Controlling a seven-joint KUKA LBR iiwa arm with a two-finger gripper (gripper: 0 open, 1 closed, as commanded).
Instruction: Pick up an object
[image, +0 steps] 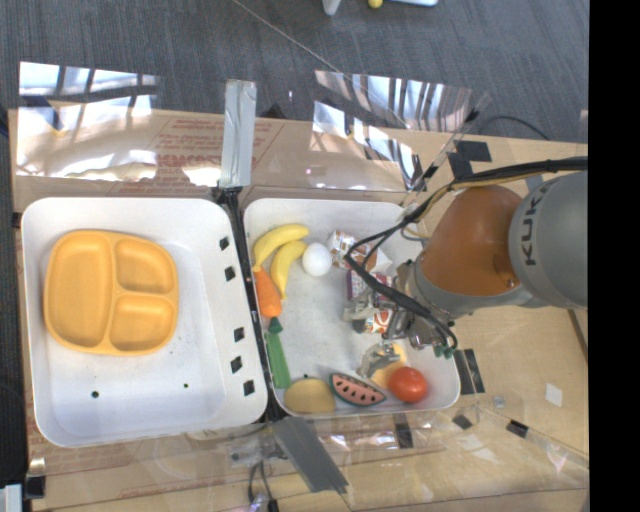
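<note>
Bananas (278, 252), carrot (267, 293), tomato (408, 383) share right bin (320, 345); yellow tray (111, 291) fills left bin (120, 405).

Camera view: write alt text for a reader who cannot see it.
The grey arm's gripper reaches from the right into the right bin, low among toy food: bananas, a white ball, a carrot, a watermelon slice and a tomato. The left bin holds a yellow divided tray.

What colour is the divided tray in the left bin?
Orange-yellow, plain, no pattern; the divided tray shows clearly in the camera view.
</note>
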